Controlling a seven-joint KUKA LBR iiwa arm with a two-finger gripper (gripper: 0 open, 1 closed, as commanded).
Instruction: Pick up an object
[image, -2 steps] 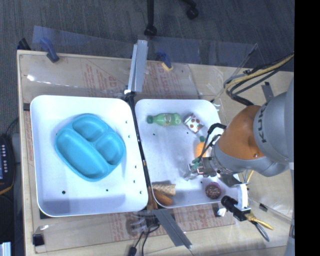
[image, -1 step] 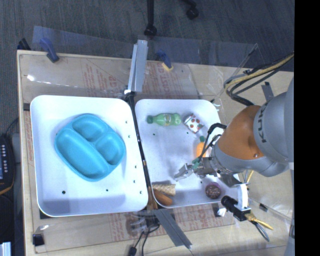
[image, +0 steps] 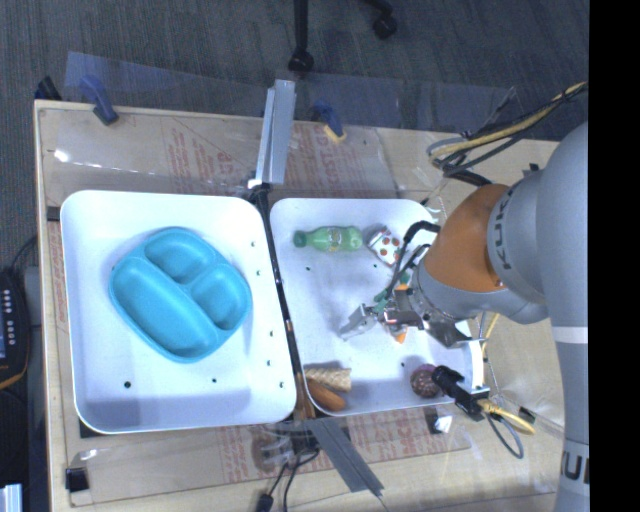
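Green plastic bottle (image: 328, 238) lies on its side at twelve o'clock in the right bin (image: 310, 330); we judge it light, stiff, slippery, best pinched across its middle. Our gripper (image: 357, 322) hovers mid-bin, jaws spread, grasping nothing.

Grey arm (image: 560, 250), smooth rounded links, orange band (image: 465, 250) above wrist, dark cables along wrist, silvery metal tool (image: 358, 320).

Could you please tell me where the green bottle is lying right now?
The green bottle lies on its side near the far edge of the right-hand bin, left of a small patterned object and beyond the claw.
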